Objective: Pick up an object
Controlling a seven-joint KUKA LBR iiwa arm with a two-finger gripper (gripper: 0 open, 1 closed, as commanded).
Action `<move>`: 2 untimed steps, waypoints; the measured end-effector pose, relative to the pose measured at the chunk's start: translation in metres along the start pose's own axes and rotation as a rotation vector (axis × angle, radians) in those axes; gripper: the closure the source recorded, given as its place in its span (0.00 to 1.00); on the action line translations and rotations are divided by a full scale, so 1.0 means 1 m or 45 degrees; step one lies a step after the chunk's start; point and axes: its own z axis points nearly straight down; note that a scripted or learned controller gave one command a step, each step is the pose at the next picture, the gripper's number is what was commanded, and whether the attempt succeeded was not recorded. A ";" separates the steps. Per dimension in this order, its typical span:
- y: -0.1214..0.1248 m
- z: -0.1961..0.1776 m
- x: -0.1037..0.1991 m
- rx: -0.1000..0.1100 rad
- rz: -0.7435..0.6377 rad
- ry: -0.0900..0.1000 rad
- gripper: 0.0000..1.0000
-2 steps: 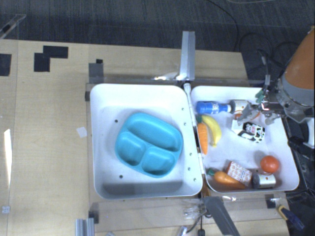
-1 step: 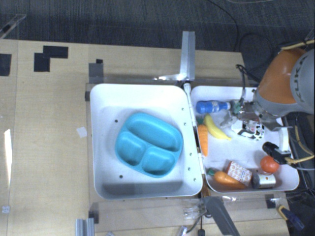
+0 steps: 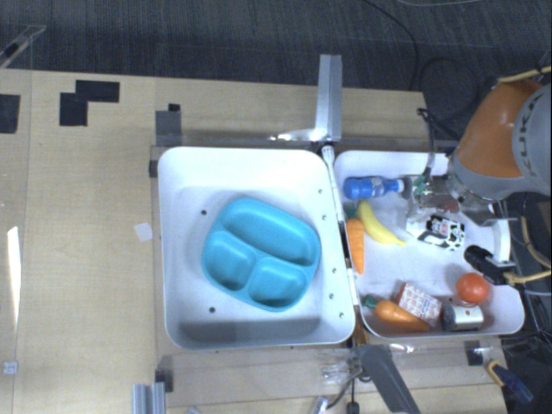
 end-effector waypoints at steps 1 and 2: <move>0.021 -0.096 0.036 0.046 0.231 0.014 1.00; -0.064 -0.139 0.091 0.052 0.552 0.008 1.00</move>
